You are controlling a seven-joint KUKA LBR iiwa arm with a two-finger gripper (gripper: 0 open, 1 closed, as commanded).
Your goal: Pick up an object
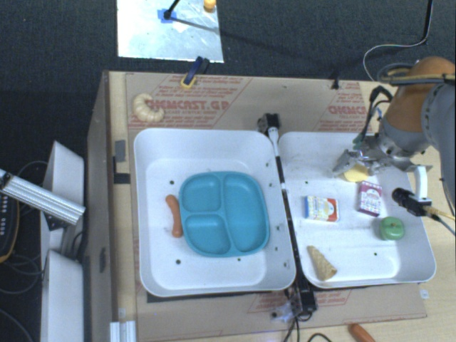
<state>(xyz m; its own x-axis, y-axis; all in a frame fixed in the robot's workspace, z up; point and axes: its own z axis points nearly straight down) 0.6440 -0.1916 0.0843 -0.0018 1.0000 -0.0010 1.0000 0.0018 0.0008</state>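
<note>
Hand [354,164] is down in the right bin [413,262], at its far side, sitting right over a small yellow piece [356,174], likely the target. Can't tell if it's apart or clamped; the wrist blocks the view. Loose items nearby in the same bin: flat printed card [320,208], small purple box [369,197], round green lid [391,228], ridged tan cone [321,261]. Left bin [153,262] holds a smooth blue sectioned tray [222,213] with an orange sausage [174,215] just beside it.
</note>
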